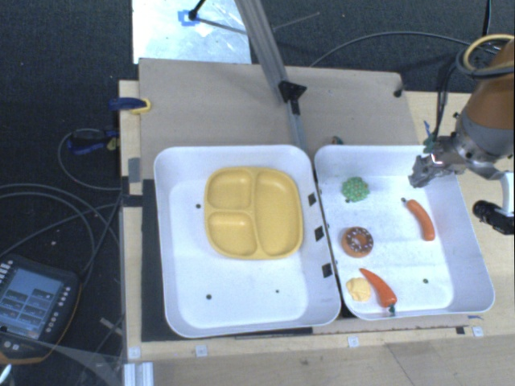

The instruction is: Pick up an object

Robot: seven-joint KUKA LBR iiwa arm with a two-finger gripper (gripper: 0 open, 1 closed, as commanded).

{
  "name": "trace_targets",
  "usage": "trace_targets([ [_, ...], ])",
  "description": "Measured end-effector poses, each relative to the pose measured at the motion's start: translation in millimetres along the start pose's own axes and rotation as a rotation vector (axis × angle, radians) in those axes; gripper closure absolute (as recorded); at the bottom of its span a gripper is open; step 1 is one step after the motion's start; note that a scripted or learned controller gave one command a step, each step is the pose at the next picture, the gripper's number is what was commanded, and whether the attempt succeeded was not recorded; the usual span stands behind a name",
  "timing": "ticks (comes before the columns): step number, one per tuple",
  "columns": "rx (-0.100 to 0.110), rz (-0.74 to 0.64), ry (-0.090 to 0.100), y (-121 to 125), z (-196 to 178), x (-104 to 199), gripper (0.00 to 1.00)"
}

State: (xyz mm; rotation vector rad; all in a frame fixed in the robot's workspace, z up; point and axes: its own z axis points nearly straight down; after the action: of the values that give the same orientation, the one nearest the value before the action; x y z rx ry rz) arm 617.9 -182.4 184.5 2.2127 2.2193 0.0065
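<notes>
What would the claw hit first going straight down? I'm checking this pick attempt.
Probably bare floor of the right bin, near its far right corner. The sausage lies nearer the camera, seemingly outside that line; height is unclear.

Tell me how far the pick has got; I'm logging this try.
Nothing looks picked yet. The gripper hangs over the right white bin's far edge. Left: grabbing one of the items lying in that bin: green broccoli piece, brown doughnut, orange sausage, red chilli pepper, yellow lump.
</notes>
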Motion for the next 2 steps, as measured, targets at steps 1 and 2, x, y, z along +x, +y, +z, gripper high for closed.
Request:
trace_targets([
  [1,-0.001,-0.005,0.0,3.3,-60.7,8.7,1.0],
  [2,0.002,-0.005,0.001,5.2,-94.2,8.8,1.0],
])
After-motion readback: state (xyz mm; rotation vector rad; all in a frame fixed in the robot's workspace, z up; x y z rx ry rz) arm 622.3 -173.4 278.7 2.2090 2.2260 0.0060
